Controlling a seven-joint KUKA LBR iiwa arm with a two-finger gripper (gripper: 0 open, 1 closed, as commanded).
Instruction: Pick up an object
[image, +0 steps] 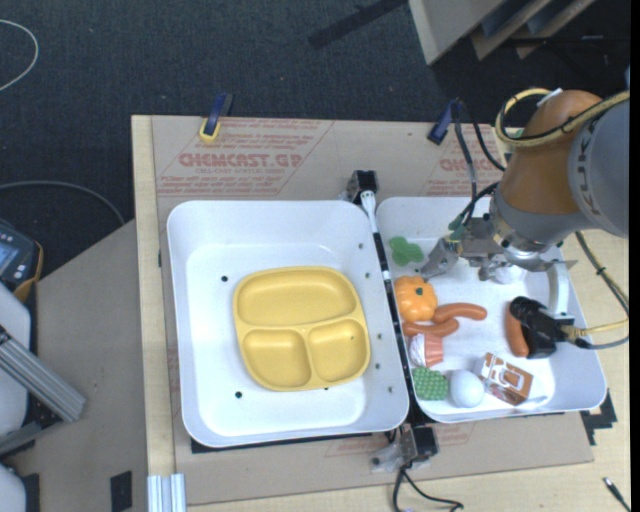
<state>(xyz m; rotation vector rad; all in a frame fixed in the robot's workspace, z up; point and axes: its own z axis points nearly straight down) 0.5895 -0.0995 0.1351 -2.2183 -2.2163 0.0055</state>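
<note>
Two bins (190, 300) — gripper (478, 258) over crowded right.

you see a yellow divided tray (298, 327) lying in the left white bin (190, 300), with the right white bin (580, 370) just beside it. both sit on a brown bench board (150, 200) printed with red lettering. a blue-and-yellow clamp (214, 117) grips its far edge, a blue clamp (444, 122) further right. dark carpet (150, 50) surrounds the bench.

Right bin (590, 385) crowded with small objects; open floor around yellow tray (300, 327).
</note>
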